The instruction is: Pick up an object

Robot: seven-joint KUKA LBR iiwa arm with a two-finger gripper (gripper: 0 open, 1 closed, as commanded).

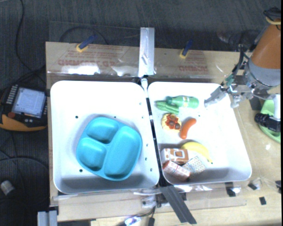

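Right bin (236,140) w/ green bottle (182,101) just left of fingers (212,99), open/closed state unclear.

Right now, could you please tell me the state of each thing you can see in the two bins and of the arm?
Blue tray: upright, tilted, in left bin.
Green bottle: on its side, right bin.
Sausage: lying flat.
Banana: lying flat.
Carton: lying at the bin's near wall.
Gripper: above the right bin's far right corner, holding nothing.
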